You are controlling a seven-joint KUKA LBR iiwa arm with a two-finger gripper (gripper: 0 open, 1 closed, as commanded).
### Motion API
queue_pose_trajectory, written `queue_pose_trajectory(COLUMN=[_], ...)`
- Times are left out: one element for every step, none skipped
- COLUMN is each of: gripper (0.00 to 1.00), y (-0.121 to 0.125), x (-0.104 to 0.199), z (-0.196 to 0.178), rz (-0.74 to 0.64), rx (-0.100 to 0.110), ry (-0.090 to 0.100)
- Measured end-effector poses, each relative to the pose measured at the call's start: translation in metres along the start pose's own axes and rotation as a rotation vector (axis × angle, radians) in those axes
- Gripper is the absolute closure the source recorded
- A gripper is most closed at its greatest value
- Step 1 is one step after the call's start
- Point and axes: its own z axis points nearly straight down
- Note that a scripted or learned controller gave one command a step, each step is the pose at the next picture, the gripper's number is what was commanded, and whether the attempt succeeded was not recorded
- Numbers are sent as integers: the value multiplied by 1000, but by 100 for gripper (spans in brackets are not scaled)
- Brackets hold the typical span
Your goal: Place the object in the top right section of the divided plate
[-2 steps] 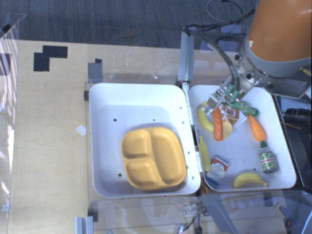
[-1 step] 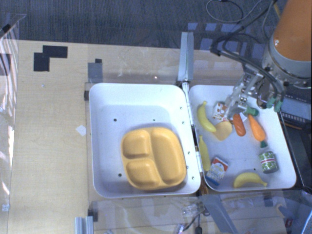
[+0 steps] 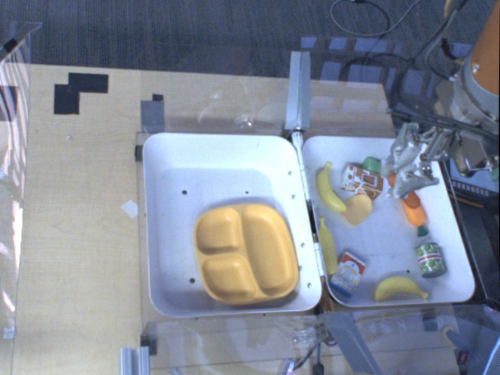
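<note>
A yellow divided plate (image 3: 246, 251) lies in the left bin (image 3: 168, 170), toward its front right; its three sections hold nothing. My silver gripper (image 3: 408, 176) hangs over the back right of the right bin (image 3: 461, 276), open with nothing between its fingers. Just below it lies an orange carrot (image 3: 412, 208). To its left sit a small brown-and-white box (image 3: 361, 180) and a green item (image 3: 372, 164). A banana (image 3: 330, 188) and a pale yellow rounded piece (image 3: 358, 208) lie further left.
The right bin also holds a green can (image 3: 429, 259), a second banana (image 3: 400, 289), a small carton (image 3: 348, 273) and a long yellow item (image 3: 327, 246) by the left wall. A metal divider (image 3: 297, 92) runs between the bins. Cables (image 3: 367, 14) lie behind.
</note>
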Motion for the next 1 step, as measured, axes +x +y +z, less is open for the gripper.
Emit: queue_pose_trajectory(gripper=[100], y=[-37], x=[-7], z=[-1], rz=[-509], rx=[1], ry=[-2])
